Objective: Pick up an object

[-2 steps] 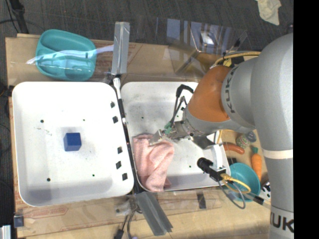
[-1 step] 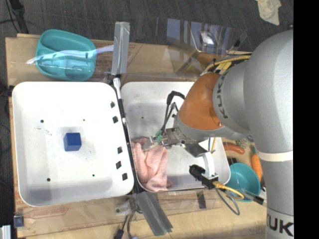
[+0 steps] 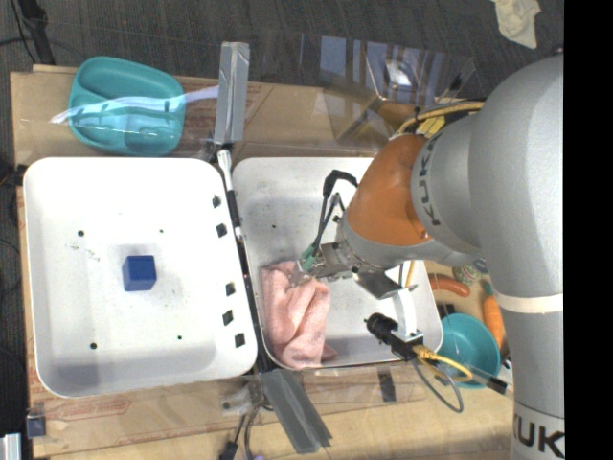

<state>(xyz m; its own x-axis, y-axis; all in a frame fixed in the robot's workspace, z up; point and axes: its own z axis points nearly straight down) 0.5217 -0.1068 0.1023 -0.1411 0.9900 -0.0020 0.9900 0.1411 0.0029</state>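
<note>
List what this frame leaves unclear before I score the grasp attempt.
- Claw: the arm's wrist covers it from above, so contact with the pink cloth cannot be judged.
- Right bin: the arm hides its right part.
- Items past the bin's right rim, including a teal bowl: partly covered by the arm.

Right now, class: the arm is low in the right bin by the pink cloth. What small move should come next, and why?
Probably a short drop straight down onto the cloth, then close. The gripper sits at the cloth's upper edge in the right bin, nearer than the blue cube in the left bin.
</note>
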